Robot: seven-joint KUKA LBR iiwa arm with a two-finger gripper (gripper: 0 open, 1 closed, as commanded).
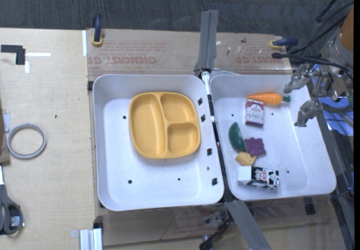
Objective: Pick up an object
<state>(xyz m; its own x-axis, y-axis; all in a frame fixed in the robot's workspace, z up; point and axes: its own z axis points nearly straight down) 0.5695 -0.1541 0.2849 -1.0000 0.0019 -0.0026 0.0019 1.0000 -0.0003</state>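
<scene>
A: Where was the hand [304, 101]?
B: At the right bin's [315, 170] right rim, up near the far corner — fingers spread, nothing between them.
A: Objects?
B: All in the right bin. Carrot [266, 98] near the far wall, red carton [255, 112] just below it. Green piece [237, 136] beside purple grapes [255, 145], yellow bit [244, 159] touching the grapes. Cow-print box [260, 176] nearest the front.
A: Left bin [112, 187]?
B: Yellow divided plate [165, 125] — flat, roughly centred.
</scene>
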